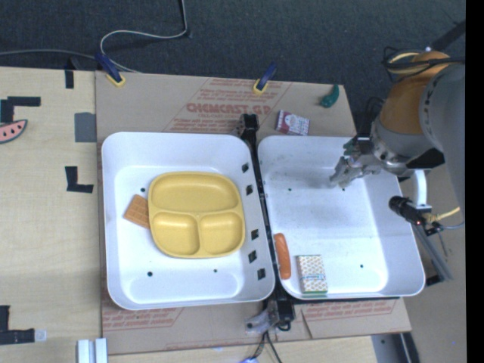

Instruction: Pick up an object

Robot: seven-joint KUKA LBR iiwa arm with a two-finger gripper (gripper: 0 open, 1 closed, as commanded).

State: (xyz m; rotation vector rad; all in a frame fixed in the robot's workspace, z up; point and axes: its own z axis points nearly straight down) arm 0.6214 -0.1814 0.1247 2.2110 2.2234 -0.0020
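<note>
the pincer (344, 174) hangs over the back of the right bin (393, 278), above bare white floor; whether its tips are spread or pressed together i cannot tell. the nearest things to pick lie toward the bin's front-left corner: an orange sausage-like piece (282, 255) against the left wall, long axis running front to back, and a small printed box (311, 273) just beside it. both are well apart from the pincer. the left bin (121, 278) holds a yellow divided plate (197, 212) over a brown cracker-like piece (138, 211).
</note>
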